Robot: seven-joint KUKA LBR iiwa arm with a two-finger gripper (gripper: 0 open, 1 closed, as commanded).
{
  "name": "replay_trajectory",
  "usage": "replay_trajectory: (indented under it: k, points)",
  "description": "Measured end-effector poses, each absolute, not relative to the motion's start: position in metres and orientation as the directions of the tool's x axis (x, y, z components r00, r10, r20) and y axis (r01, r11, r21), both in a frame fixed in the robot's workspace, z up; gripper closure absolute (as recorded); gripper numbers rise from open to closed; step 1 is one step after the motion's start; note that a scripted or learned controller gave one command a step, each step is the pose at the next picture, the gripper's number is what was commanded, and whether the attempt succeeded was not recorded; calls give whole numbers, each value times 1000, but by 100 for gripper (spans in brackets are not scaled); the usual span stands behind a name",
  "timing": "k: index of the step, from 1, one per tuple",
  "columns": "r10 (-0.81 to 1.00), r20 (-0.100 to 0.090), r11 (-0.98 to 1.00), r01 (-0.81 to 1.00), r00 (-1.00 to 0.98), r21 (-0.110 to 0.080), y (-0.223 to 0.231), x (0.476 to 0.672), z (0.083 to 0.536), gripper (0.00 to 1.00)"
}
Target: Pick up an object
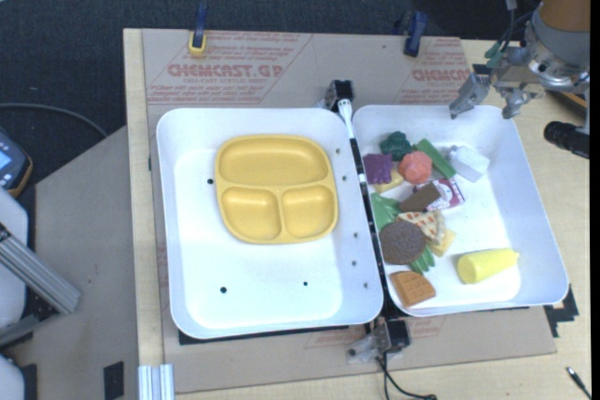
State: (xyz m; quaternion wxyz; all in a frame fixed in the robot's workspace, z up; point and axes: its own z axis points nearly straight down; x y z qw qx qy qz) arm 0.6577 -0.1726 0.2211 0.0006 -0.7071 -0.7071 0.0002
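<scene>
My gripper (487, 104) hangs spread wide and holding nothing over the right bin's (539, 201) far rim. The toys (417, 201) crowd that bin's near-left half; packed so tightly, my fingers may wedge between two and lift neither.

Bench (281, 61) surfaced with a brown sheet printed in red lettering. Two shallow white bins rest directly on it, side by side and touching along their inner edges. The left bin (187, 201) lies left of this seam; the right bin (534, 220) lies right of it. A blue-and-yellow clamp (198, 31) grips the bench's far edge beyond the left bin; a blue clamp (413, 31) grips the same edge beyond the right bin.
</scene>
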Motion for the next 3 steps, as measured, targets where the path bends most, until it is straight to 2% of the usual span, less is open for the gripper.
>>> replay_trajectory:
  k: [1,2,3]
  points:
    - [1000,1,1,1000,-1,-6,-173,659,158,0]
    - [1000,-4,1,1000,-1,5,-174,656,100,0]
    - [1000,0,1,1000,-1,5,-173,658,87,0]
